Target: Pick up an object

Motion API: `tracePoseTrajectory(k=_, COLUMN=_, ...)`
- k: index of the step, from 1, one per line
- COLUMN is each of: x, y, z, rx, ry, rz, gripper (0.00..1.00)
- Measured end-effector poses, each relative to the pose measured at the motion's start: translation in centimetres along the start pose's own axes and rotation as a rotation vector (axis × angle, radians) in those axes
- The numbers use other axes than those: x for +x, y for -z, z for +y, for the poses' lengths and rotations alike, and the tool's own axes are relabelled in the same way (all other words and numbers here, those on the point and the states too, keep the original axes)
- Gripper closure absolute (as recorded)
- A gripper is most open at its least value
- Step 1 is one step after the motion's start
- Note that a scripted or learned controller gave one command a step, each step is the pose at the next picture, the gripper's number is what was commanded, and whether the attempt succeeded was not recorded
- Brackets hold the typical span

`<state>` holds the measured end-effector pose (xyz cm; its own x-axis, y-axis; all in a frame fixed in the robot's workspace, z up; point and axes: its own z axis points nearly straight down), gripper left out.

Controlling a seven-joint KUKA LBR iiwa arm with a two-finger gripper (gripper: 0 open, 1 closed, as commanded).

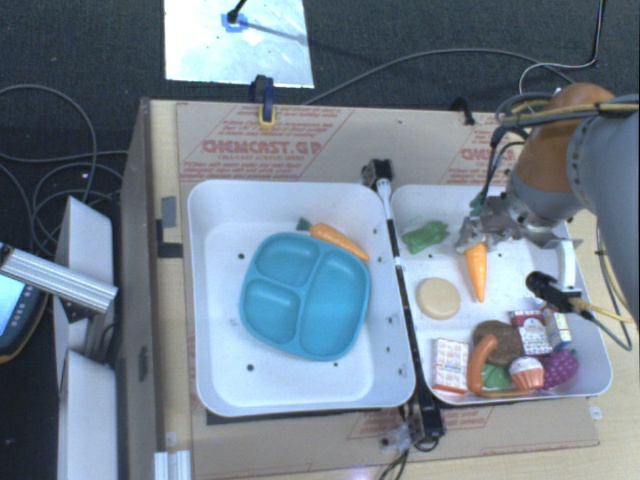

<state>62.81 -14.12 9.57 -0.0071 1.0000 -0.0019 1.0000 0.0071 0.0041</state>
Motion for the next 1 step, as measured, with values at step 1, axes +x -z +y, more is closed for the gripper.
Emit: tracePoseTrajectory(k=1, x=8.17, y=9.83, z=-1.88, rx=-0.002, ry=-0.002, rz=0.003, gripper=1.00)
